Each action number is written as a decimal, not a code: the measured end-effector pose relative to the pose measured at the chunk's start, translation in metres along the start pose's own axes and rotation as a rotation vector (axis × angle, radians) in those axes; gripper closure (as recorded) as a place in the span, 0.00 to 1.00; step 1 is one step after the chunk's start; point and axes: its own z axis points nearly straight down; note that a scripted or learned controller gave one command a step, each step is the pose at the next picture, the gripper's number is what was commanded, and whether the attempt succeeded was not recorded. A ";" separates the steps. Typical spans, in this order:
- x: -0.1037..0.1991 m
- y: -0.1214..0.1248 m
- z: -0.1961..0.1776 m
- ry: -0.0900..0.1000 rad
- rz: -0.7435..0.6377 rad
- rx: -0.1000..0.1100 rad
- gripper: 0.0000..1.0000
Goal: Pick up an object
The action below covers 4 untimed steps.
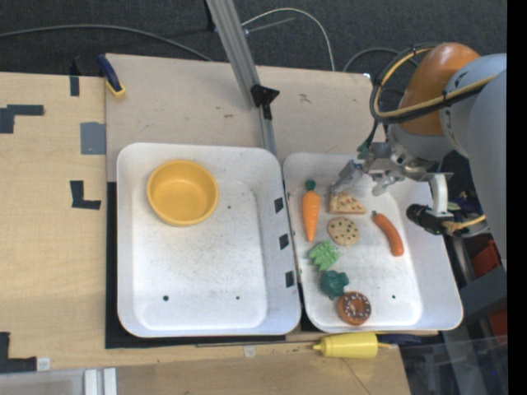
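The tabletop carries two shallow white bins side by side. The left bin holds a yellow bowl in its far left corner. The right bin holds a scatter of toy food. The grey arm, with its orange band, reaches in from the right over the far edge of the right bin. Its pincer hangs over the far part of that bin, its two fingers spread apart with nothing between them, just above a wedge of pizza.

Left of the pizza lies a carrot, pointing toward the near side. A sausage lies slantwise to the right of the pizza. A round cookie sits just nearer than the pizza, then a light green leafy piece, a darker green one and a chocolate doughnut. A yellow bottle lies on the tabletop by the near edge of the right bin.
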 end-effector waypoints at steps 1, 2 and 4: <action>0.001 0.000 0.049 -0.002 -0.001 -0.005 0.00; 0.002 0.000 0.036 -0.001 -0.002 -0.006 1.00; -0.008 0.017 -0.073 -0.002 0.000 -0.013 1.00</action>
